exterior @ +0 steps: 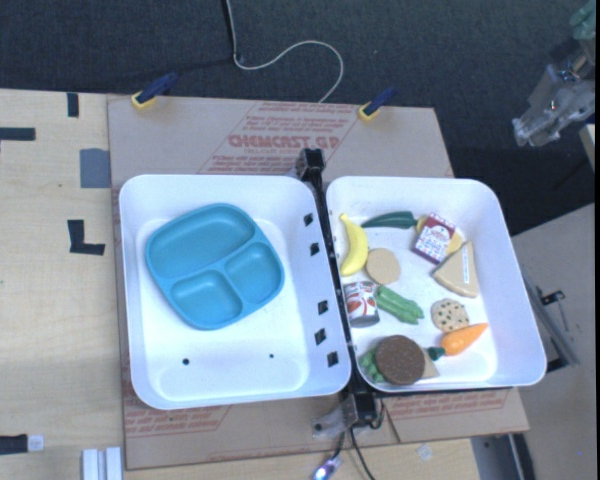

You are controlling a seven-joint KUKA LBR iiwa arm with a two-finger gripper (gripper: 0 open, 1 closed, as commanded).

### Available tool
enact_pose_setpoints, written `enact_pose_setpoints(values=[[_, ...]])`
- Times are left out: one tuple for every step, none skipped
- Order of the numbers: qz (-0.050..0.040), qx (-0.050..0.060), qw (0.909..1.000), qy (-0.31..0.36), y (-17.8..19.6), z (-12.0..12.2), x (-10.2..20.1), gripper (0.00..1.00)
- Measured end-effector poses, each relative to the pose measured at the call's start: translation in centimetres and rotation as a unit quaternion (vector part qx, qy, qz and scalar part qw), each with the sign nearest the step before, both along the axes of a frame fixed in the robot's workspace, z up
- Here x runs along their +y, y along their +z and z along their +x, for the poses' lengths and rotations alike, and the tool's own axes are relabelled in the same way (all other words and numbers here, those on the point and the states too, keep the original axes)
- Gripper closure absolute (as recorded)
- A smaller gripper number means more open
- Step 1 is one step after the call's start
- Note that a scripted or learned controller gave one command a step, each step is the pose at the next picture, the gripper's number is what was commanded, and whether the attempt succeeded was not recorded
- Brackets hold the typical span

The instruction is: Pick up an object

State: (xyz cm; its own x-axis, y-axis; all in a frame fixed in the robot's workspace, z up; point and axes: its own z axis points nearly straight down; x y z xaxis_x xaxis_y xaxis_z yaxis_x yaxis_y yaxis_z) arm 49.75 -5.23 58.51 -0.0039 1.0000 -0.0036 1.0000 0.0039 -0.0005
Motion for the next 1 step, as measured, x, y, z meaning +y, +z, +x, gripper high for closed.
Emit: enact_pose_setpoints(values=[[-0.0003, 0.0, 1.0, 0.0, 0.99, 0.05, 0.02, 1.0]])
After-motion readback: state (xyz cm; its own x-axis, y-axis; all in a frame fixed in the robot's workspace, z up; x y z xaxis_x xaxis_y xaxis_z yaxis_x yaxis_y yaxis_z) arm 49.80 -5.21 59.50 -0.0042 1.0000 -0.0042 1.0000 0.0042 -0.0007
